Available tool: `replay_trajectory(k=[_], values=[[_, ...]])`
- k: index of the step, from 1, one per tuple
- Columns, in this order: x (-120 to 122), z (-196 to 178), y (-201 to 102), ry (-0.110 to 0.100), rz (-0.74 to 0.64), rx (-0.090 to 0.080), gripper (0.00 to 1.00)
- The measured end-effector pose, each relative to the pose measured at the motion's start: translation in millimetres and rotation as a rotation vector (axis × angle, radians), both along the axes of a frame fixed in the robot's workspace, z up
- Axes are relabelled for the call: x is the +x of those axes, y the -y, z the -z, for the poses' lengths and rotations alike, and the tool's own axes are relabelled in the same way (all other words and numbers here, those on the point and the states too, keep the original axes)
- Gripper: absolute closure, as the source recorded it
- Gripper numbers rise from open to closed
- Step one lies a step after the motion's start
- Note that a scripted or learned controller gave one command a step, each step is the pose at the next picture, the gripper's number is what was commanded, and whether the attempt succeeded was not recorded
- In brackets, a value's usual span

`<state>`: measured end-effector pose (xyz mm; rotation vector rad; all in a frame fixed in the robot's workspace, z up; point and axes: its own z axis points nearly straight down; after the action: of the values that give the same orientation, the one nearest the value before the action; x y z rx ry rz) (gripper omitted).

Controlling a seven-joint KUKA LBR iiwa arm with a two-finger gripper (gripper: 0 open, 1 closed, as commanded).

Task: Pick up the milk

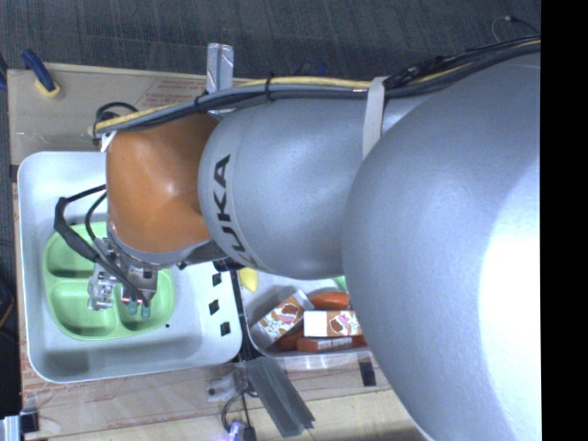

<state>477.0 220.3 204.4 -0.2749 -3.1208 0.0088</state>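
Gripper [118, 297] is low over the green tray [69, 301] in the left bin [37, 177] — can't tell if it's open or closed. Milk is probably the white carton [328, 324] among the boxes in the other bin [262, 345] — well away, so it needs repositioning.

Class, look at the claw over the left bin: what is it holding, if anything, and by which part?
It cannot be told: the claw hangs over a green tray, its tips too blurred.

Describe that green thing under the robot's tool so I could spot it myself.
Look in the left white bin, below the arm's orange band. On its floor lies a light green tray split into compartments, with the tool above it. It is the one green item in that bin.
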Motion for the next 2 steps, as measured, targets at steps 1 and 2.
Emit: replay_trajectory(k=[1,2], values=[[63,8,2,0.006,0.072,0.002,1.0],[151,22,2,0.007,0.1,0.003,1.0]])
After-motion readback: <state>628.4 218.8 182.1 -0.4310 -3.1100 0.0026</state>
